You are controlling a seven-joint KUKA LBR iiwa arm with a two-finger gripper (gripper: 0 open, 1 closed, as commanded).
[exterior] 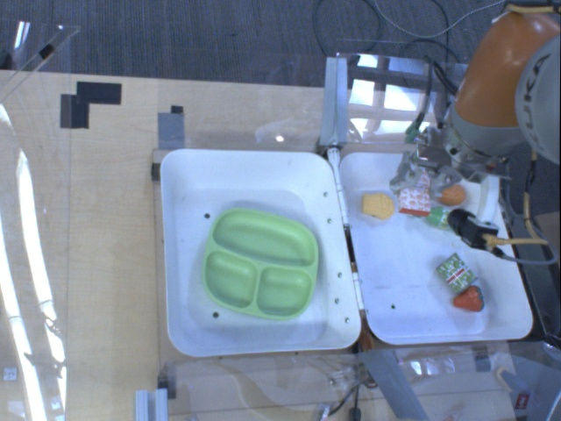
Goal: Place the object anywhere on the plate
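A green plate with three compartments lies in the left bin. My gripper hangs low over the back of the right bin. Right under its tip is a red and white packet; contact between them is unclear. A yellow biscuit-like piece lies to the packet's left. An orange piece and a small green piece lie to its right. Near the front right are a green and white packet and a red strawberry.
The two bins meet at a raised rim between plate and objects. A metal frame stands behind the right bin. Cables loop over the dark floor at the back.
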